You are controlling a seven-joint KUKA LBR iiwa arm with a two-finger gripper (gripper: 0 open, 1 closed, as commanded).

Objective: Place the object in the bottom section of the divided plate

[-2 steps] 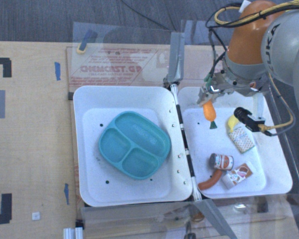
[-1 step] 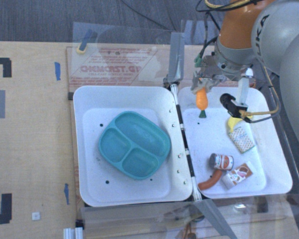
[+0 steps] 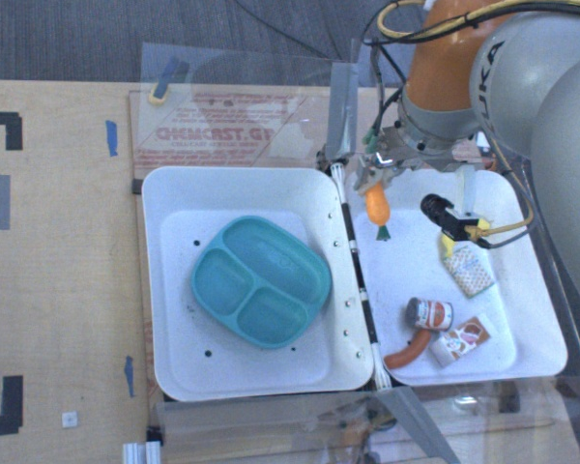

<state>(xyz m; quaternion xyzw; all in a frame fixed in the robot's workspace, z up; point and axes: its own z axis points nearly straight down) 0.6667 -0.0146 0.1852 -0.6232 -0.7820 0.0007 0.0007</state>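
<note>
Hanging from the claw [image 3: 376,174], a small orange carrot [image 3: 377,206] is pointing its green tip downward, its top pinched between the closed fingers. It is hovering over the right bin [image 3: 522,346], just right of the divider between the bins. The teal divided plate [image 3: 261,280] is sitting well left of the carrot, in the left bin [image 3: 174,356].
</note>
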